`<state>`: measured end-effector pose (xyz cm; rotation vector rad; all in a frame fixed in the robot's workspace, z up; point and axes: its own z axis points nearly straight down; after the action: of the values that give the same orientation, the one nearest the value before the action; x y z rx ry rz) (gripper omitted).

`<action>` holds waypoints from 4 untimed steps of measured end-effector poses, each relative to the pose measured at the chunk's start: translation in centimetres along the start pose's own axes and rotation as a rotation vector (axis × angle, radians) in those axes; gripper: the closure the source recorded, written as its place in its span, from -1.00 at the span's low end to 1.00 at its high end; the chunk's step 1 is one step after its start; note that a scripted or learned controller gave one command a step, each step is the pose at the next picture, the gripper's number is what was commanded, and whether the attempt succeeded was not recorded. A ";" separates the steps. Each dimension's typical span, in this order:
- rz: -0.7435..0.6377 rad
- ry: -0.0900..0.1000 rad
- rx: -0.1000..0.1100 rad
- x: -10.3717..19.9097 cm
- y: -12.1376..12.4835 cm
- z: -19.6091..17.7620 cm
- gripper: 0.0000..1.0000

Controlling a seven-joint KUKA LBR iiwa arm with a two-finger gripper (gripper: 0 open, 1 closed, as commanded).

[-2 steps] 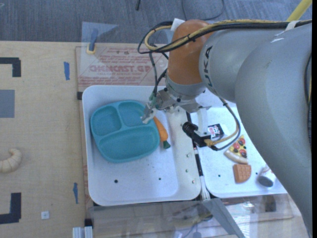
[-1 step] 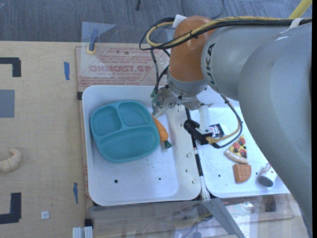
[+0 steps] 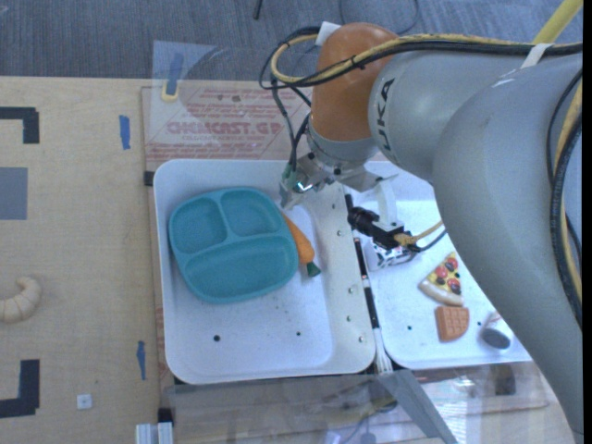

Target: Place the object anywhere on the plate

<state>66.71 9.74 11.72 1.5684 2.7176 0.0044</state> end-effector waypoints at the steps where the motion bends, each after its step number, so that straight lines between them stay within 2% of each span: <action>1: 0.000 -0.001 -0.005 0.0 0.2 -1.2 1.00; 2: -0.233 -0.001 -0.001 -5.0 -2.7 -6.9 1.00; 4: -0.228 -0.008 -0.014 -5.3 -2.5 -9.3 1.00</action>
<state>67.14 3.89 21.02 1.2437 2.8652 0.0170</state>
